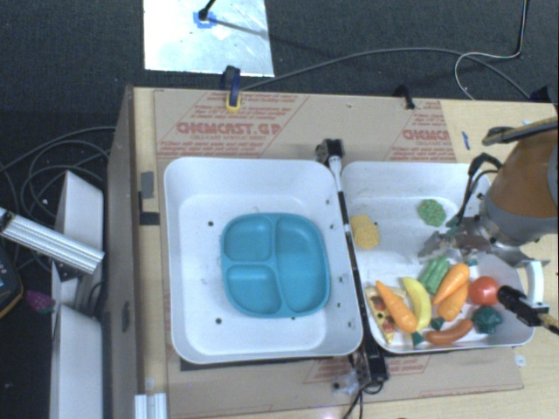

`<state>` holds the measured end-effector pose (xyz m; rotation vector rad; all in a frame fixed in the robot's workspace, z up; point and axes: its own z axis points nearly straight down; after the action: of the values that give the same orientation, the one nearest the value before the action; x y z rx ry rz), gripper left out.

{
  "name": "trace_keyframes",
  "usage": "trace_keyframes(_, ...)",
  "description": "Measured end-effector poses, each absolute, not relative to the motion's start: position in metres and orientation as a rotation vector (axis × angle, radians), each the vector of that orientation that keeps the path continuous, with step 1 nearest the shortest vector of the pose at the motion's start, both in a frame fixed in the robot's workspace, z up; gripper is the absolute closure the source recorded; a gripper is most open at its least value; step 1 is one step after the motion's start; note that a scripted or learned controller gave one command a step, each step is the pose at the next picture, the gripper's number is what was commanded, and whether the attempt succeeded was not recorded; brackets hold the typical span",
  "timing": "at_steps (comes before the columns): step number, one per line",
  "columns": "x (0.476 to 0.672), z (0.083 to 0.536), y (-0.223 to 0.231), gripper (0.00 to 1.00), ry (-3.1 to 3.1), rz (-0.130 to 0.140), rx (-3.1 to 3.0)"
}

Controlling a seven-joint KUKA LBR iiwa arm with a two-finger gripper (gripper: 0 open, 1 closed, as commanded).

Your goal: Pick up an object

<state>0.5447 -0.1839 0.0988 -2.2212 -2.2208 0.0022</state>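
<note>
The right bin (393,182) holds several toy foods. A yellow piece (364,231) lies by its left wall and a green broccoli (431,211) sits toward the back. Heaped at the front are an orange carrot (395,307), a yellow banana (417,298), a green cucumber (434,273), a second carrot (452,285), a red tomato (483,290), a red chili (450,334) and a dark green piece (487,319). My gripper (441,244) hangs low over the bin's middle, just above the cucumber and below the broccoli. I see nothing held in it.
The left bin (188,190) carries a blue divided plate (275,264). A metal clamp (332,153) sits where the two bins meet at the back. The arm's orange band (528,177) fills the right edge above the bin. Cables trail over the floor at left.
</note>
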Motion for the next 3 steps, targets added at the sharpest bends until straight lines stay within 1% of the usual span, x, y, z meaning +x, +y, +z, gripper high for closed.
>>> trace_keyframes(1, 0.517, 0.084, -0.166, 0.0, -2.223, -0.001, -2.221)
trace_keyframes(2, 0.518, 0.095, -0.166, 1.0, -2.226, -0.004, -2.221)
trace_keyframes(3, 0.515, 0.084, -0.101, 1.0, -2.226, -0.004, -2.219)
